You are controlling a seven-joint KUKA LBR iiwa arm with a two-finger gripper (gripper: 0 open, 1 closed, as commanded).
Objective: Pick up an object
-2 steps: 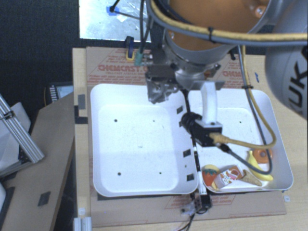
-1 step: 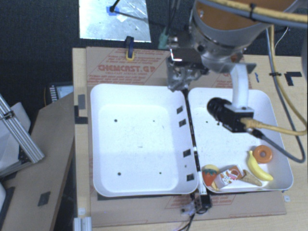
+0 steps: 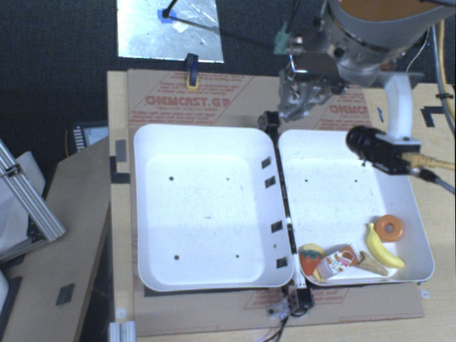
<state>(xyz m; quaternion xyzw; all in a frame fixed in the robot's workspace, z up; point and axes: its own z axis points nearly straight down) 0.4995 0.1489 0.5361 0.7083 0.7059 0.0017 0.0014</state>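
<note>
The hand [image 3: 299, 105] hangs over the far rim of the right bin [image 3: 335, 191]; its grip I cannot tell. Well below it, near the front corner, lie a banana [image 3: 382, 246], donut [image 3: 389, 227] and tomato [image 3: 311, 257].

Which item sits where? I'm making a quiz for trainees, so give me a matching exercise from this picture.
Things:
1. banana
2. orange ring
3. gripper
4. foil sheet

Places:
A. above the far edge of the bins
B. far left, beyond the bench
C. right bin, near corner, lying curved
D. right bin, just beyond the banana's top

Pairs: 1-C, 2-D, 3-A, 4-B
</note>
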